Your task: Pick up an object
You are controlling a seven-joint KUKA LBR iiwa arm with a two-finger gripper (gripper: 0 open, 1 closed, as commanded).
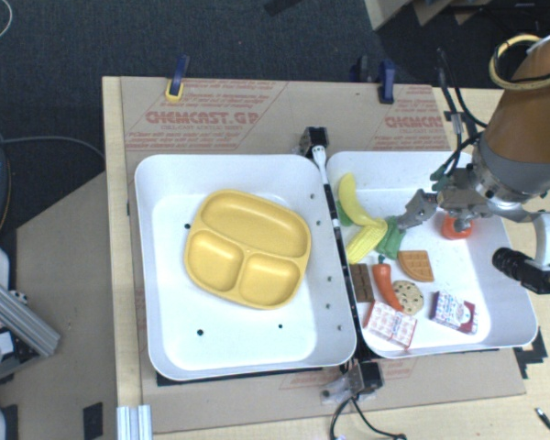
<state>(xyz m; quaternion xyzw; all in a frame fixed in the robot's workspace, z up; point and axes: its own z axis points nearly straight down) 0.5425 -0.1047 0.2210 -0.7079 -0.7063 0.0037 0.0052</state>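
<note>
Dark carpet surrounds the bench; the arm (pixel 522 126) hangs over the right bin (pixel 522 324), gripper (pixel 440 211) state unclear, partly hiding a red toy (pixel 456 228).

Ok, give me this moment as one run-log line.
arm: over right bin | gripper: above orange-red piece, nothing seen held | left bin: yellow divided plate

- Grey cylindrical arm segment (pixel 522 168) with broad orange band (pixel 527 117) above the wrist.
- Black cables (pixel 454 108) run alongside.
- Grey metal two-finger gripper (pixel 431 211) with dark fittings.
</note>
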